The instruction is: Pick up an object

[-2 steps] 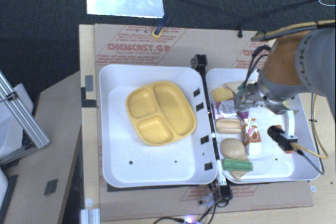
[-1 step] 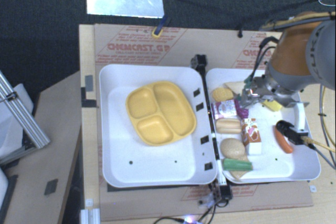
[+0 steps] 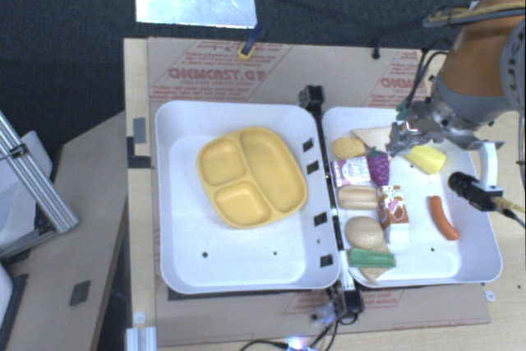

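Gripper [image 3: 400,136] hangs low over the far part of the right bin [image 3: 481,259], its tip dark and small against the white floor; whether it is spread or closed I cannot tell from this slant, and nothing is visibly held in it.

Closest to it lie the likeliest targets: a yellow block [image 3: 426,159] just to its right, a purple grape-like piece [image 3: 378,168] just below and to its left, and a yellow corn-like piece [image 3: 348,147] a little further left. Judging by position, the step in hand is the descent onto one of these. The yellow block looks the best choice, since it lies apart from the crowded column. To do this well, the gripper should centre over the block, align across its narrow side, and go down fully before closing, keeping clear of the purple piece.

Further from the gripper, toward the near edge, sit a pink packet [image 3: 352,171], a bread-roll shape [image 3: 357,196], a small carton [image 3: 394,210], a pale potato-like lump [image 3: 366,233] and a green piece [image 3: 371,257]. An orange sausage [image 3: 444,218] lies alone below and right of it. Well to the left, the other bin [image 3: 177,259] holds a yellow divided tray [image 3: 251,175]. Both bins rest on the bench [image 3: 140,94].
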Available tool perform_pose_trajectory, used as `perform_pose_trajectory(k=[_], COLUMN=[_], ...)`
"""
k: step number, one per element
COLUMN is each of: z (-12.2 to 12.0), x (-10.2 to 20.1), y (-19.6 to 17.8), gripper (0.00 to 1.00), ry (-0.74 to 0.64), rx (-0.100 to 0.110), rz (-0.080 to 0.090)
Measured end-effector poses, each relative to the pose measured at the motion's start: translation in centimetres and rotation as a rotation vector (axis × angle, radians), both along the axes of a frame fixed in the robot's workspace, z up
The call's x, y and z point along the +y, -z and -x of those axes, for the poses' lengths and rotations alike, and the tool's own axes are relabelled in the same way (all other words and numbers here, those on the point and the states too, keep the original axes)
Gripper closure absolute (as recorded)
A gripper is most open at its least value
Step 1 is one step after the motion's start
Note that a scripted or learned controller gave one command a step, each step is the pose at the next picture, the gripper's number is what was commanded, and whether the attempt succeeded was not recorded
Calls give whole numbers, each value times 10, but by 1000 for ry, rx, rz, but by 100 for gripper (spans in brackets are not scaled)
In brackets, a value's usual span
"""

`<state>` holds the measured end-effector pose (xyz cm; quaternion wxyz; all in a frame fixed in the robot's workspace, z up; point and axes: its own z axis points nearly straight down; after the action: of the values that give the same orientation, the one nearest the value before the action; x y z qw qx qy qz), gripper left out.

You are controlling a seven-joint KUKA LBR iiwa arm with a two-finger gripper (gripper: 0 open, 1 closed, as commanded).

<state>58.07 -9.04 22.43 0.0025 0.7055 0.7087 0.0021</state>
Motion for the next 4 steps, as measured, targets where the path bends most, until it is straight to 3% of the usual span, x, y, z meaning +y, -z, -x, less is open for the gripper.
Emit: perform_pose_trajectory(k=[3,4], z=[27,47], x=[138,176], y=[-9,2], gripper=[100,100], ry=[-5,-2], rx=[4,7], rz=[-2,-2])
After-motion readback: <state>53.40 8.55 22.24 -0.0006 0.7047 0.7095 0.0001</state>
